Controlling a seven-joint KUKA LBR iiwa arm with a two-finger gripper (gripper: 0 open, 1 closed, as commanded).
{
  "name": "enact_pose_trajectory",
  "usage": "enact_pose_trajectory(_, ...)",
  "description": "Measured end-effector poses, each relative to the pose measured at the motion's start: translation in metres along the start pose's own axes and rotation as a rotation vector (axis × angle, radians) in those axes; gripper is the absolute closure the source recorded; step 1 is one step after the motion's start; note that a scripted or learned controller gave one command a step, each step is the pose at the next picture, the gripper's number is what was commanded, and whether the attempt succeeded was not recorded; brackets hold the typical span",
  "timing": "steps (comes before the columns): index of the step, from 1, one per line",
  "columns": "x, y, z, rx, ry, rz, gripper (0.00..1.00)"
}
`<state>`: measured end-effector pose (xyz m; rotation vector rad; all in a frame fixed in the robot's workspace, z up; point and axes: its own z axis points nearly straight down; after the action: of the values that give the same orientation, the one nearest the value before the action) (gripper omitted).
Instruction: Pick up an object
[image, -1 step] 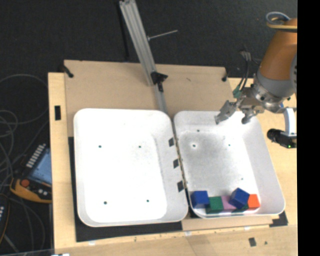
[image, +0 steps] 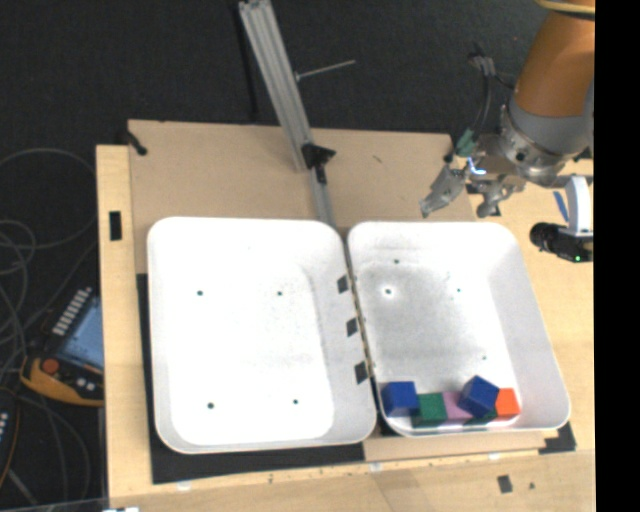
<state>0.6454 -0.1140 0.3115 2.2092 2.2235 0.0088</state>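
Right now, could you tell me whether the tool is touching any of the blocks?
Apart. The camera view shows the tool above the right bin's far rim, while the blocks sit at its near edge.

From where I stand, no lettering, label, brand, number or sign can be read anywhere on the bench or bins. The handheld pendant at the left has a lit screen, but whatever it displays is too small and blurred to read.
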Motion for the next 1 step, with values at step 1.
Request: enact_pose_trajectory(1, 0.02, -0.126, 0.0563, 0.013, 0.001, 0.009, 0.0)
